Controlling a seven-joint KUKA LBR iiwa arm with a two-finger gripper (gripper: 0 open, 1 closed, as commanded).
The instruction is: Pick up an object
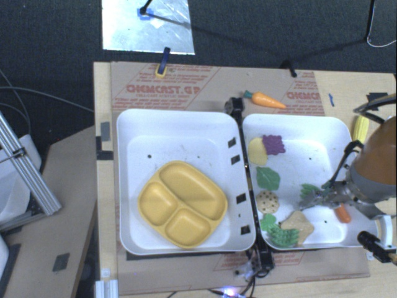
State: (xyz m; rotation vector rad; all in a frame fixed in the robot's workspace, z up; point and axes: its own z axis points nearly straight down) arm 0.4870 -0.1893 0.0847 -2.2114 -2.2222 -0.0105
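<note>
1. You will find the toy foods in the right bin (338,126): a purple grape cluster (274,144) touching a yellow piece (257,152), a green leaf (268,178) below them, a speckled cookie (267,201), a tan bread slice (298,224) lying over green leafy pieces (277,235), and a small orange piece (342,214) near the right wall.
2. Your pincer (312,196) sits low in that bin over a green leafy item (309,190); whether it is spread or pinching cannot be told, as the parts blur together.
3. The arm (378,166) is cut off at the right edge.
4. The left bin (133,135) holds a yellow divided plate (182,203).
5. On the tabletop (205,82) beyond the bins lies a toy carrot (265,99); a yellow corn-like item (360,129) lies beside the right bin, partly hidden.
</note>
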